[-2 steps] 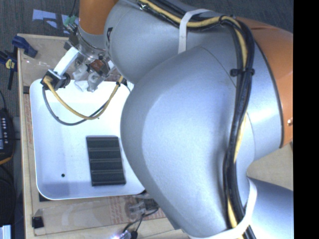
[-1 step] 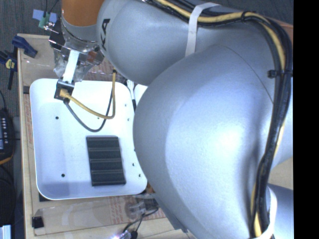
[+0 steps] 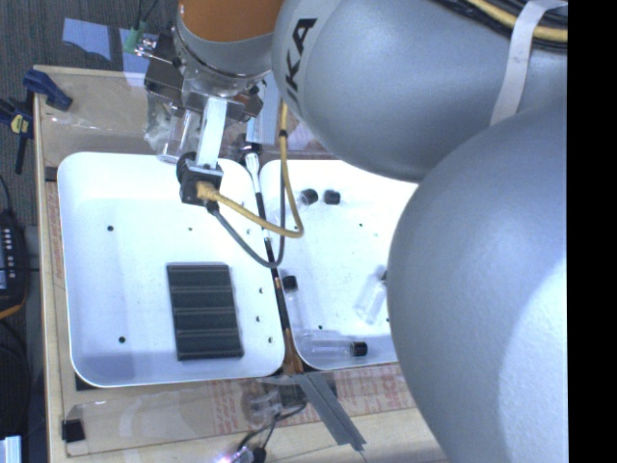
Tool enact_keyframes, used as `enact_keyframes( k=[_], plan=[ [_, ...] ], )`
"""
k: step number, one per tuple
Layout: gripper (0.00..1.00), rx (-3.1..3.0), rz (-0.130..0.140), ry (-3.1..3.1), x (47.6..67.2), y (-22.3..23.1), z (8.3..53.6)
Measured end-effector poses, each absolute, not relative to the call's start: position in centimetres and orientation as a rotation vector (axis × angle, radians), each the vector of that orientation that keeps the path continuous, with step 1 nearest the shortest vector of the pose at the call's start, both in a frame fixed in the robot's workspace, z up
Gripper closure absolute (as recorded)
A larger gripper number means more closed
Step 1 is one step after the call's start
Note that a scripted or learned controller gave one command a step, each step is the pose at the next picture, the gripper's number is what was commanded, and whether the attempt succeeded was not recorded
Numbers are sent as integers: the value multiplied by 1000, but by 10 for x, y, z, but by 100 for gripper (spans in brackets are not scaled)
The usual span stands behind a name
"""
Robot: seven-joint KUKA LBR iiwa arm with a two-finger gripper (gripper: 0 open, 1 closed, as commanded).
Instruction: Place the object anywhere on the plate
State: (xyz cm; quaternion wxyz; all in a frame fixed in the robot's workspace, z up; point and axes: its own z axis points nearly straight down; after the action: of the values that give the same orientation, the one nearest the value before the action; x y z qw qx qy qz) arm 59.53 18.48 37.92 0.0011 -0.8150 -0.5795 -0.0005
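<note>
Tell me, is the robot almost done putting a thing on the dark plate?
Done: nothing, the dark plate in the left bin is bare. In hand: the hand hangs over that bin's far edge; I cannot tell if it carries anything. Left: small things like the clear tube lie in the right bin, and one must land on the plate.

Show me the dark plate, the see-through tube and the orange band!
dark plate [image 3: 204, 312]: camera view, middle of its ribbed top.
see-through tube [image 3: 328, 346]: camera view, middle of its clear body.
orange band [image 3: 227, 3]: camera view, middle of its front.
</note>
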Motion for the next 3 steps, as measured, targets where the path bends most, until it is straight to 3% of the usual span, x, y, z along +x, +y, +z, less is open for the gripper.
enact_keyframes(
  k=[1, 2, 3],
  plan=[
    [100, -2419, 12, -2001, 499, 186, 276],
    [100, -2529, 8, -1862, 557, 116, 249],
    [100, -2606, 8, -1751, 655, 157, 224]
  ],
)
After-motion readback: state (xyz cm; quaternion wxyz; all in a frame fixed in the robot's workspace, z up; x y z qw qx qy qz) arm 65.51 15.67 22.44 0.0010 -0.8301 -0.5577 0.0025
